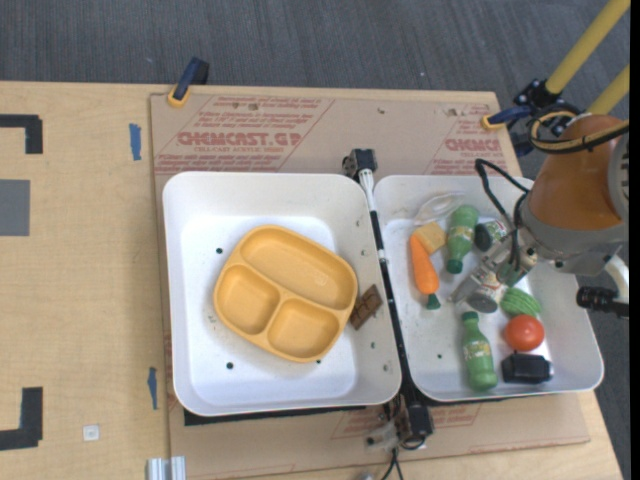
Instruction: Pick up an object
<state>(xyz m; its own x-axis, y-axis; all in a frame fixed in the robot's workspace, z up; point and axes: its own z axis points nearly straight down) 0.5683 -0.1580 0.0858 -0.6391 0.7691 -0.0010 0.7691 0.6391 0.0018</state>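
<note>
The gripper is hanging low inside the right bin, among the toys; whether it is spread or pressed together cannot be told, and nothing is showing pinched in it. The nearest candidate, judging by position, is the carrot, lying just beside the gripper toward the left bin, its long axis running roughly along the divider. Counted: two green bottles, one upper and one lower; one tomato; one black block; one yellow divided plate in the left bin; one brown piece beside it.
</note>
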